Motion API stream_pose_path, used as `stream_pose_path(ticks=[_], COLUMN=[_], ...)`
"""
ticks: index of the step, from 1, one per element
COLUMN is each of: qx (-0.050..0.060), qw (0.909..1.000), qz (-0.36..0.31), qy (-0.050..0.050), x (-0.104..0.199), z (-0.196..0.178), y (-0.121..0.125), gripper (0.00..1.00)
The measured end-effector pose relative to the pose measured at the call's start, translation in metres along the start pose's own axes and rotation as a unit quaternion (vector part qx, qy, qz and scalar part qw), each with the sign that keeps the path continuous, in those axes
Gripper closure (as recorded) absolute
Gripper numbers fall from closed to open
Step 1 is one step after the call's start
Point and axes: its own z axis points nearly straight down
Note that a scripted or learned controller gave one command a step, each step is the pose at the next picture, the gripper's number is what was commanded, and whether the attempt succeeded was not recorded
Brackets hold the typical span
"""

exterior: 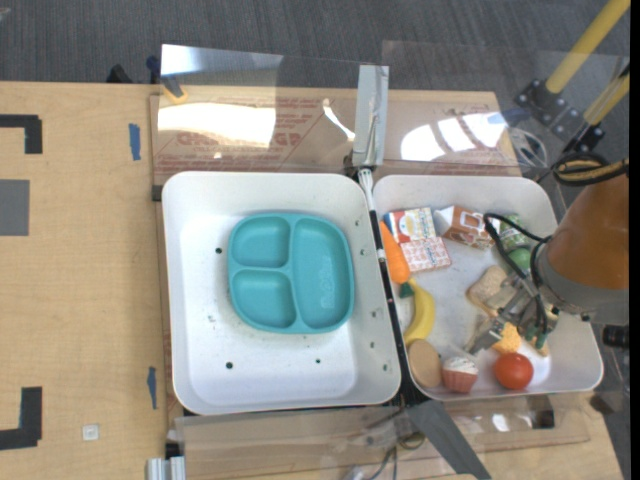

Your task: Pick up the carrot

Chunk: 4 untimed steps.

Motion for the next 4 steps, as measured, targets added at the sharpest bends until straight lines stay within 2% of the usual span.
stream_pose_path(ticks=[1,2,3,4], qx=[-0.003,0.007,0.009,0.008], qw=[0.9999,0.9912,0.9711,0.9698], qz=[0.0,0.132,0.238,0.243], qy=[-0.01,0.012,0.012,0.01], x=[-0.006,0.036,0.031,-0.016], z=[-0.013,-0.071,-0.003,-0.1], y=[0.002,0.036,0.026,0.028], gripper=[1.0,1.0,1.0,1.0])
